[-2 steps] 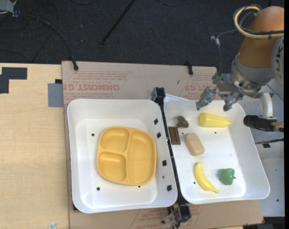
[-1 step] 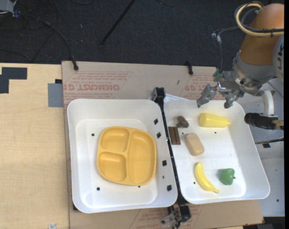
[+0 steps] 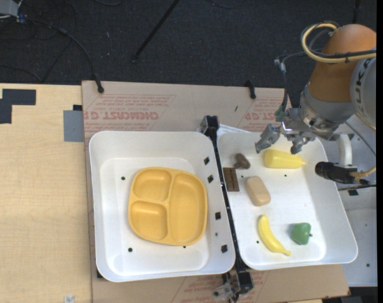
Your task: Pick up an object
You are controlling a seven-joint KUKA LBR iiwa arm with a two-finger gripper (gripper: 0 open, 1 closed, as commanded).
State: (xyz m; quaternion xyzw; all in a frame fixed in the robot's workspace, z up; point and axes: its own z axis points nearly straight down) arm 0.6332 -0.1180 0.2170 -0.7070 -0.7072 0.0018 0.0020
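While spread, gripper (image 3: 282, 139) straddles yellow block (image 3: 282, 160).

Divided plate (image 3: 168, 206) in left bin (image 3: 109, 169), banana (image 3: 271, 235), pepper (image 3: 300, 233), perhaps soap (image 3: 257, 190) in right bin (image 3: 334, 219)

Landmark: left white bin (image 3: 109, 169). Yellow divided plate (image 3: 168, 206) lies flat in it, three compartments, slightly right of the bin's centre. Brown cardboard sheet (image 3: 147, 109) with red print lies under the bin, showing past its far edge. Pale wooden benchtop (image 3: 33, 194) left of the bin. Dark floor with black cables (image 3: 71, 36) beyond.
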